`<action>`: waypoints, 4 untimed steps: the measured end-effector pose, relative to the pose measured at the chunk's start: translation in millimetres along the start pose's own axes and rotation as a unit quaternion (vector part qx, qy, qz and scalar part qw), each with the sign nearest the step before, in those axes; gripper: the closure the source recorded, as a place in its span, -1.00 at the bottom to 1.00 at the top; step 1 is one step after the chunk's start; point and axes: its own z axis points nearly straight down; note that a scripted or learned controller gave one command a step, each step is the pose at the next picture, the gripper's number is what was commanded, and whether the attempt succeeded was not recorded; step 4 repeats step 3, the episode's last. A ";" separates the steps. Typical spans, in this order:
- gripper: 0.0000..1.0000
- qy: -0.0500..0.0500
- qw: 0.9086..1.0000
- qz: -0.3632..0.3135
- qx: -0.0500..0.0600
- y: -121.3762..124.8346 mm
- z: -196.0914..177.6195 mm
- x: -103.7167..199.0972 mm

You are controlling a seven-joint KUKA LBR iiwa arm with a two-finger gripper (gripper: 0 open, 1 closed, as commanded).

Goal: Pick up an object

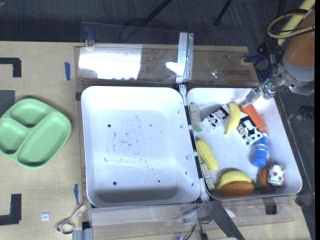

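The right bin (292, 156) holds the objects. A yellow banana (232, 117) lies near its back, between a cow-print box (216, 117) and an orange carrot (254, 117). A second cow-print piece (248, 132) and a blue bottle (259, 154) sit lower down. An ear of corn (206, 154) lies along the left wall. A yellow and orange bun-shaped toy (235, 181) and a small white and red cube (276, 174) rest at the front. My gripper (256, 95) hangs over the bin's back right corner, just above the carrot's far end.
The left bin (135, 144) adjoins the right one. A green divided plate (32, 132) lies on the bench at far left. A clear panel (132, 59) stands behind the bins. The arm and its cables (295, 39) fill the upper right.
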 end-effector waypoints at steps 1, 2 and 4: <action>-1.00 0.000 1.000 -0.014 0.000 -0.5 0.1 -0.8; -1.00 0.000 1.000 -0.024 0.000 -0.5 0.2 -0.8; -1.00 0.000 1.000 -0.024 0.000 -0.5 0.2 -0.8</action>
